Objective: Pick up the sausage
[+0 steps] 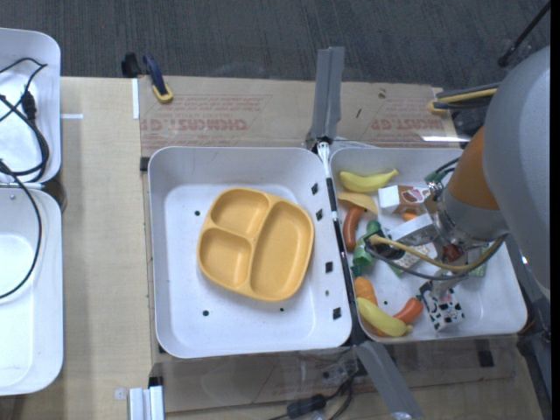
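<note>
We see two shallow white plastic bins side by side on the wooden bench. The left white bin (175, 313) carries a yellow three-compartment plastic plate (255, 243) near its middle, tilted so its long axis runs from 10 to 4 o'clock.

The right white bin (507, 313) is full of toy food. The grey arm with the orange band (477, 178) comes in from 3 o'clock and reaches down over this bin's middle. Its two-finger gripper (435, 254) sits low among the clutter, roughly at the bin centre, but cables and packaging hide it, so we cannot tell whether it is released, clenched, or grasping anything.

The task item, a reddish-orange toy sausage (352, 227), lies at 9 o'clock of the right bin, just beside the divider wall, long axis running 12 to 6. It is apart from the gripper, to the gripper's 9 o'clock side.

Other items: a yellow toy banana (367, 180) at 11 o'clock of the bin, a second yellow banana-like piece (382, 320) at 7 o'clock, a small orange-red carrot-like piece (409, 309) just beside it at 6 o'clock, and a black-and-white cow-patterned carton (445, 310) at 5 o'clock. A white box with a printed label (401, 198) sits near 12 o'clock.
</note>
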Tool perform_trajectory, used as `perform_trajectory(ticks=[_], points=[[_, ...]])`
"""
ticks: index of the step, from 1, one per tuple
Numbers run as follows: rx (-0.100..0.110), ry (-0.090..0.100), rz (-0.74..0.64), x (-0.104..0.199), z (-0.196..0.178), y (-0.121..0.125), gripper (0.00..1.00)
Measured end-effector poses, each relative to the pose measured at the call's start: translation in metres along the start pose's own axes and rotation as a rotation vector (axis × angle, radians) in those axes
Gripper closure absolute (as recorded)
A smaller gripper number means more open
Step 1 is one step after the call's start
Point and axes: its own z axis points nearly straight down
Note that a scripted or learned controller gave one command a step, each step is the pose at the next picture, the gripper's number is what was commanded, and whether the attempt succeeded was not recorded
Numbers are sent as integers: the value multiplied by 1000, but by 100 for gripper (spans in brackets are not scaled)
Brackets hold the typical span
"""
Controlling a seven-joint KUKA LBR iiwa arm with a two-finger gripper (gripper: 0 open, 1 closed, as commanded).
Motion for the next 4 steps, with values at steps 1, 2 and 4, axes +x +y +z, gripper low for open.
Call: perform_trajectory(ticks=[1, 2, 4], points=[[-3, 3, 23, 70, -37, 76, 0], [-5, 8, -31, 76, 3, 30, 0], [-1, 2, 38, 59, 35, 22, 0]])
